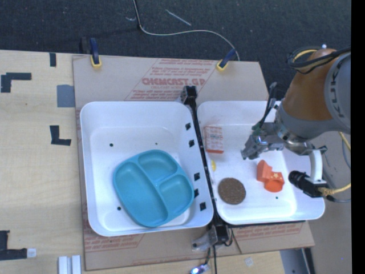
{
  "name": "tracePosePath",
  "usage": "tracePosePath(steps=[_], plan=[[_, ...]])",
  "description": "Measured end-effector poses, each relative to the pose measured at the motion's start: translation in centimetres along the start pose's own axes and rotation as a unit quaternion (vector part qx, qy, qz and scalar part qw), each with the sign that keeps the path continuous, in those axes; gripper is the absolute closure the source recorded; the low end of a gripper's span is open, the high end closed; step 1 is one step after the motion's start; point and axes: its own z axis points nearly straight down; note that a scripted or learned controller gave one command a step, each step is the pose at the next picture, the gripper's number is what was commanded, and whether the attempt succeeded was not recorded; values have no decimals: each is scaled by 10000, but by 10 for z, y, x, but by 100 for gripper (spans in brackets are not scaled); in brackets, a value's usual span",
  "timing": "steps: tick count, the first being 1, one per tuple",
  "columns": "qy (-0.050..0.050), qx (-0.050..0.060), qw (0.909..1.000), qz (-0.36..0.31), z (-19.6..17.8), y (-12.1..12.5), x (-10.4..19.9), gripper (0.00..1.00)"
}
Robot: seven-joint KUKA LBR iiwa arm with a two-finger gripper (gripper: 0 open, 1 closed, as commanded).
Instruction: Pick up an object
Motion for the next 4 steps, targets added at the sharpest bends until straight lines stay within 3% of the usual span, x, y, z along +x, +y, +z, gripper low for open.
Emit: tracePosePath(steps=[1,4], plan=[[-2,6,10000,5,-44,1,0,100],[13,25,10000,-19,-46,57,141,100]])
